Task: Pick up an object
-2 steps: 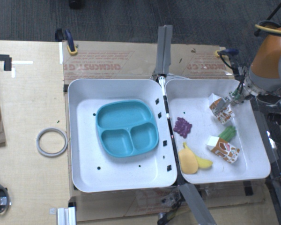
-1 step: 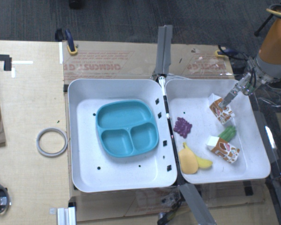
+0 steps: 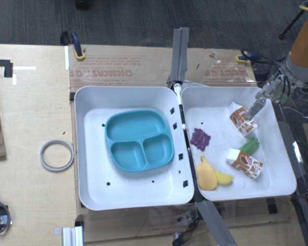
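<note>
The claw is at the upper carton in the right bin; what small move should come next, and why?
Probably close the claw on the upper carton before any lift. Its tip already meets the carton's top edge, but a grip cannot be confirmed. The other carton lies apart, lower.

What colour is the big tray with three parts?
The divided tray is light blue, seen in the camera view, inside the left bin.

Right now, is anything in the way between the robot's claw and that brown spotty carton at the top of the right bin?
Nothing visible is in the way. The gripper is already right at the upper brown carton. The green thing and the second carton lie below it, and the purple grapes are off to its left.
</note>
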### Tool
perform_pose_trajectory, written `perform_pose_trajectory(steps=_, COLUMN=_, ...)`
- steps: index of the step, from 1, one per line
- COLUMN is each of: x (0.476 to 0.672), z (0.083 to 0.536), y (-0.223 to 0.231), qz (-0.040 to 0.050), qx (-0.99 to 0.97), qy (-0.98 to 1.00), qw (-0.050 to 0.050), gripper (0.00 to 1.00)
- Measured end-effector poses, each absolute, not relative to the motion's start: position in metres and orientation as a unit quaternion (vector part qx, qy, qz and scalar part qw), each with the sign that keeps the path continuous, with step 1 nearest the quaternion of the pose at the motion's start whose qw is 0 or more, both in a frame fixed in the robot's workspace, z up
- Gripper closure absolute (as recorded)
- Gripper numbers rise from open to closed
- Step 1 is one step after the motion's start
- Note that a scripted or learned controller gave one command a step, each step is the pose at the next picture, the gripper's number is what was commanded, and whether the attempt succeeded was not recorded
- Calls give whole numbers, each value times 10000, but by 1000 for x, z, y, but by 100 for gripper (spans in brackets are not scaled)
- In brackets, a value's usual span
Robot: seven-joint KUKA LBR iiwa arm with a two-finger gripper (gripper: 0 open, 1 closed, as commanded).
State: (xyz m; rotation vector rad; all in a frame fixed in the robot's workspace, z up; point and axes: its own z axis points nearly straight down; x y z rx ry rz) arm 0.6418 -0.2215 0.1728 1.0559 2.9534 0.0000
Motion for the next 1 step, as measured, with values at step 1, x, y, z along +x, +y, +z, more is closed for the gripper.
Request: perform_pose_trajectory(steps=1, x=637, z=94, y=-178, qz=3, qx=3888, qy=9213, qw=24, gripper=0)
